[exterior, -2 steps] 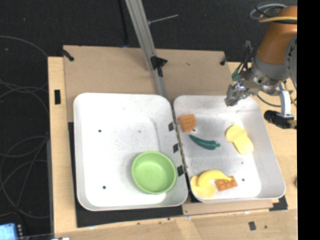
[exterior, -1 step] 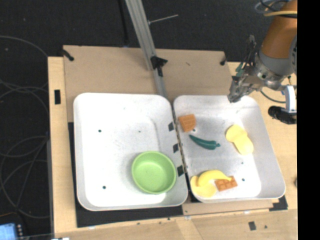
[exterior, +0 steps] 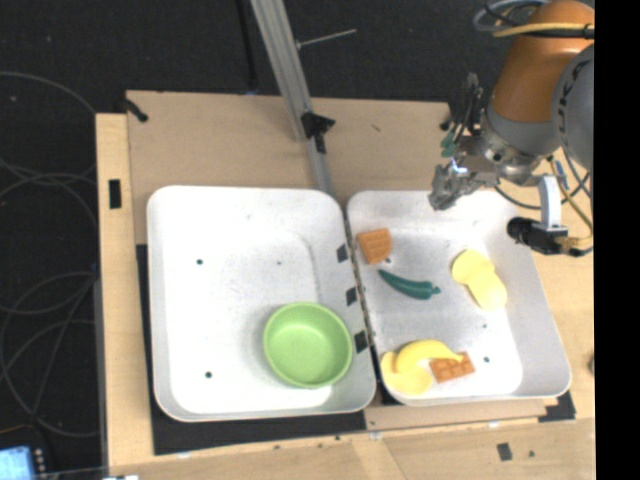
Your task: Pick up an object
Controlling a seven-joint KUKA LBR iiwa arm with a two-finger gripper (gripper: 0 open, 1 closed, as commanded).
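The arm [exterior: 535, 78] reached in from the right, its orange band tilted down-left, the pincer [exterior: 443, 196] poised over the far edge of the right bin [exterior: 520, 268]; too small and blurred, I cannot tell its state. Well below and left sat the green bowl [exterior: 307, 344]. Below lay a yellow piece [exterior: 480, 279], nearer a green pepper-like piece [exterior: 408, 285] and orange block [exterior: 374, 246].

A small orange block [exterior: 374, 245], a dark green curved pepper [exterior: 408, 285] and pale yellow pieces [exterior: 478, 279] lie apart in the right white bin [exterior: 530, 298] — a round green plastic bowl [exterior: 307, 343] sits upright in the left white bin [exterior: 220, 248].
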